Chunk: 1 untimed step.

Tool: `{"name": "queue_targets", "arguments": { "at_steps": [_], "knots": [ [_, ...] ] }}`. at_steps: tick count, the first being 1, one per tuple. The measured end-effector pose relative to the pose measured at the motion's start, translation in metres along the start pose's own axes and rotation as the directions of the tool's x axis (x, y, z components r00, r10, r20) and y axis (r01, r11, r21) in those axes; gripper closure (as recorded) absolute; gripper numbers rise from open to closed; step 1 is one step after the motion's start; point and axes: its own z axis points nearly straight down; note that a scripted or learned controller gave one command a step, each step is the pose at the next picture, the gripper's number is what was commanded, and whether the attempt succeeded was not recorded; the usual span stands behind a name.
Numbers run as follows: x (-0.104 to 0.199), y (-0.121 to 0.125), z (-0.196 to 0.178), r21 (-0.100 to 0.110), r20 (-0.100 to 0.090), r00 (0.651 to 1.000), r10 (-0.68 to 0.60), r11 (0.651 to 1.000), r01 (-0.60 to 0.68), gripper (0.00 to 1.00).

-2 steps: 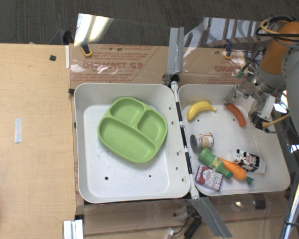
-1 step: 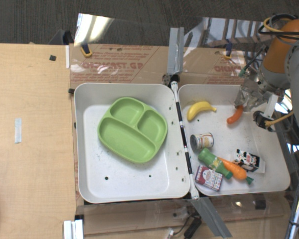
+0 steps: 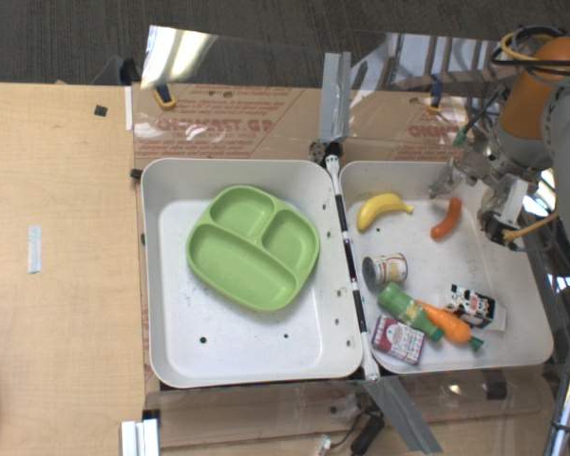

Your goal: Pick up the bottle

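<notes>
Lying at the lower part of the right bin [image 3: 537, 345], nearest the camera: a red packet [image 3: 398, 339], then the green bottle [image 3: 408, 308] on its side, slanting from upper left to lower right, its lower end touching an orange carrot [image 3: 448, 324]. A small black-and-white carton [image 3: 473, 307] sits just right of the carrot. Above the bottle, a small can [image 3: 386, 271] lies on its side with its open end facing left. Farther up: a yellow banana [image 3: 381, 208] near the divider and a small orange-red sausage-shaped item [image 3: 446, 218] to its right. Left bin [image 3: 161, 283] holds a green three-compartment plate [image 3: 255, 246], roughly centred. Gripper [image 3: 499, 218] sits at the upper right of the frame, over the right bin's far right edge, well apart from the bottle; nothing visible between the fingers; whether they are apart or together cannot be told from this angle
</notes>
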Motion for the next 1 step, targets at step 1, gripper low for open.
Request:
{"name": "queue_targets", "arguments": {
  "at_steps": [1],
  "knots": [
    [0.0144, -0.0844, 0.0106, 0.001, 0.004, 0.996, 0.09, 0.996, -0.09, 0.0]
  ]
}}
